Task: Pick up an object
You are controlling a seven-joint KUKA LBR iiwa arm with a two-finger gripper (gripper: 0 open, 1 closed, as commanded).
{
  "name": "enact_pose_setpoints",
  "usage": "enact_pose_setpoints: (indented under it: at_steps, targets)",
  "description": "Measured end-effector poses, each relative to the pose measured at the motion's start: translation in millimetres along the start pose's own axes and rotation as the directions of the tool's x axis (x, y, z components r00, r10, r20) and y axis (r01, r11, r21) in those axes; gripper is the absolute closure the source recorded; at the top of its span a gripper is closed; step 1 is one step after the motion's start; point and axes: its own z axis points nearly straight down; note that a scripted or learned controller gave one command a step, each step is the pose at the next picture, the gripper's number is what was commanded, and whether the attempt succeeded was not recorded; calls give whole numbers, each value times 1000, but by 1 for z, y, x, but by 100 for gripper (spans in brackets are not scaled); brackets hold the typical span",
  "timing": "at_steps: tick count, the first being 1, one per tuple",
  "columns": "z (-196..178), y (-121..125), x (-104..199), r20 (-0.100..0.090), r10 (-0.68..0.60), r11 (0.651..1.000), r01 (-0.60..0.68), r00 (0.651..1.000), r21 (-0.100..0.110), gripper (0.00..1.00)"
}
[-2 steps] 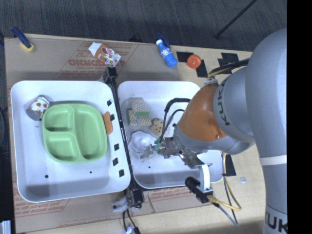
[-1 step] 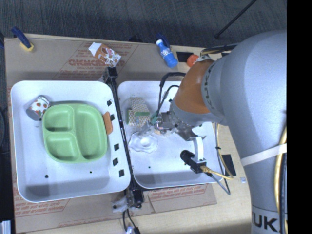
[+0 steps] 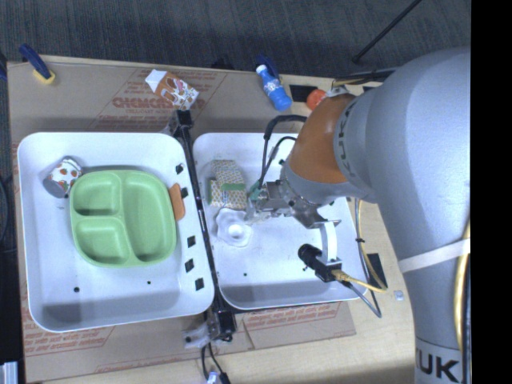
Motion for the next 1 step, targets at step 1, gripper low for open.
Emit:
enact_pose_setpoints:
  at_steps: [1]
  targets:
    - [-93,-25,-28,3,3,1000,-3,1000,-4,100]
